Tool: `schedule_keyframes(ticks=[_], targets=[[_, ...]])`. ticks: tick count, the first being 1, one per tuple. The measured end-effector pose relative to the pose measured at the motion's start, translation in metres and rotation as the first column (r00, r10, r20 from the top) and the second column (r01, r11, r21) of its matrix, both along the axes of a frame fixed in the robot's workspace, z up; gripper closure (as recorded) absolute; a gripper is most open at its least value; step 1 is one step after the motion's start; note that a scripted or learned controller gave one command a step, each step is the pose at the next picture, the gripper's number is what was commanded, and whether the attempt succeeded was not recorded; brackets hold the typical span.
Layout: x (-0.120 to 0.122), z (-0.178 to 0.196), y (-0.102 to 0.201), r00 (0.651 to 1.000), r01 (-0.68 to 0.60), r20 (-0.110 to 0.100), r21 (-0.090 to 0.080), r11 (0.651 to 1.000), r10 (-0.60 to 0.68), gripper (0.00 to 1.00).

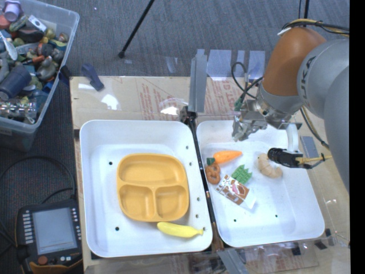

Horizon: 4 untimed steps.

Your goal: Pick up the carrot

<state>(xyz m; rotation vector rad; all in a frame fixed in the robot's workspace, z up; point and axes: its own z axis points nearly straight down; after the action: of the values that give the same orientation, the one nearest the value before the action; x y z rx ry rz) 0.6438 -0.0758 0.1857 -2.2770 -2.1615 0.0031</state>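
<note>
The orange carrot (227,156) lies in the right bin (285,221), near its upper left, with its green top pointing left. My gripper (244,132) hangs just above and to the right of the carrot, apart from it. The gripper's fingers point down toward the bin floor, and nothing shows between them.
Beside the carrot lie a brown pretzel (213,172), a green leafy piece (242,174), a printed packet (235,191) and a tan ginger-like piece (269,166). The left bin (97,153) holds a yellow divided plate (152,186) and a banana (179,229). A clear tub of clutter (31,50) stands far left.
</note>
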Motion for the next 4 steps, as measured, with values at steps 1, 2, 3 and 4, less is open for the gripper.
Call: schedule_keyframes(ticks=[1,2,3,4], targets=[[-0.070,-0.042,-0.007,0.938,0.346,-0.004,0.000,0.938,-0.346,1.00],[-0.047,-0.090,-0.018,0.812,0.584,0.013,0.008,0.812,-0.584,1.00],[-0.098,0.000,0.013,0.976,0.218,-0.002,0.000,0.976,-0.218,1.00],[-0.044,-0.099,-0.008,0.977,0.214,0.000,0.000,0.977,-0.214,1.00]])
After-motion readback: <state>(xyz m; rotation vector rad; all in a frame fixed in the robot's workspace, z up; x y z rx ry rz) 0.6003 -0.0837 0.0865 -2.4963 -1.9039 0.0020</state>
